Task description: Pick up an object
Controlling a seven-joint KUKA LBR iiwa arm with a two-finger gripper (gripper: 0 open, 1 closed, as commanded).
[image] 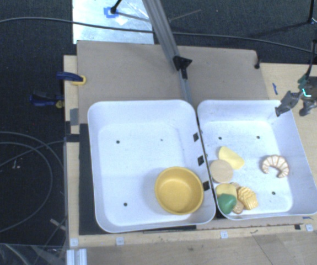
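My gripper (294,106) hangs open over the far right corner of the right bin (246,117), its two dark fingers spread with nothing between them. In that bin lie a croissant (274,165) toward the right, a pale yellow piece (231,158), a beige round disc (221,171), and a cluster at the front: a yellow piece (226,190), a green piece (226,203) and a ridged orange-yellow piece (247,197). A yellow bowl (178,190) stands at the front right of the left bin (119,126).
The two bins meet at a shared wall with black clips (198,160). A slanted metal pole (164,29) crosses above the bench's back. Blue and yellow clamps (64,79) sit at the bench's left edge. Cables run across the dark floor.
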